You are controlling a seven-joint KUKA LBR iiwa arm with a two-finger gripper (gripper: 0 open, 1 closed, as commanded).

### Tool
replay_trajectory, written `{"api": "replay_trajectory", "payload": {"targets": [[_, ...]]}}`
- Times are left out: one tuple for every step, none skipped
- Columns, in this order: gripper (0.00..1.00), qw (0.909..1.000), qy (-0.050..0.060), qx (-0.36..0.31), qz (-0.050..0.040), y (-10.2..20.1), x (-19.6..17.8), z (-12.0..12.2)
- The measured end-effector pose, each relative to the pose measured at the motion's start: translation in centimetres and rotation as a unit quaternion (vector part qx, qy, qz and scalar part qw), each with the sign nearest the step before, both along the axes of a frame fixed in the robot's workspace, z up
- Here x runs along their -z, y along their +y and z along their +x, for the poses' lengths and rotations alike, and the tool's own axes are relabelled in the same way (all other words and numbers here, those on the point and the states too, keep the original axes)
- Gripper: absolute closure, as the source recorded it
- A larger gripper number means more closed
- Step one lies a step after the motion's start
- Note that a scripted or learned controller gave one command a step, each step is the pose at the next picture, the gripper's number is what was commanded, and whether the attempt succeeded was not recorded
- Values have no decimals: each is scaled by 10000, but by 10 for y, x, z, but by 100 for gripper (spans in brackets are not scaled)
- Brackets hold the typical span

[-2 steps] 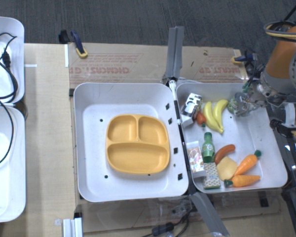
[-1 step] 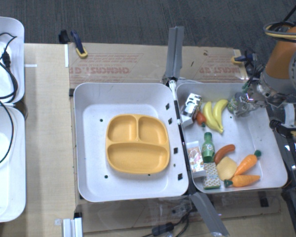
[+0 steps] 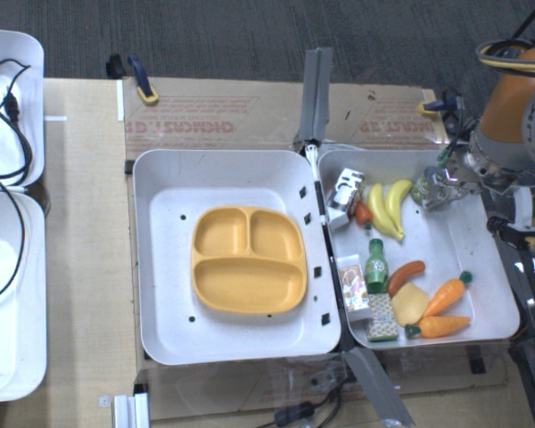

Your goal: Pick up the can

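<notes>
Can (image 3: 346,188) lies by the dividing wall at the far left of the right bin (image 3: 483,270), across the bananas (image 3: 389,207) from my pincer (image 3: 435,188), whose opening and hold I cannot tell.

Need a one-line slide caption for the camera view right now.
Gripper at the right bin's back corner beside the bananas; yellow tray in the left bin.
</notes>
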State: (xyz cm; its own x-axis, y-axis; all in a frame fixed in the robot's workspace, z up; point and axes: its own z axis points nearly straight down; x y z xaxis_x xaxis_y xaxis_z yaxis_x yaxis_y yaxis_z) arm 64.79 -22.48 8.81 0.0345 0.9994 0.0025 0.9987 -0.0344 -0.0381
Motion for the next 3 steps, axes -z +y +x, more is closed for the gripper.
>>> {"api": "replay_trajectory", "payload": {"targets": [[0, 10000, -1, 0, 0, 0, 0, 0], [100, 10000, 15, -12, -10, 0, -8, -1], [100, 9982, -192, 574, -38, 57, -138, -10]]}}
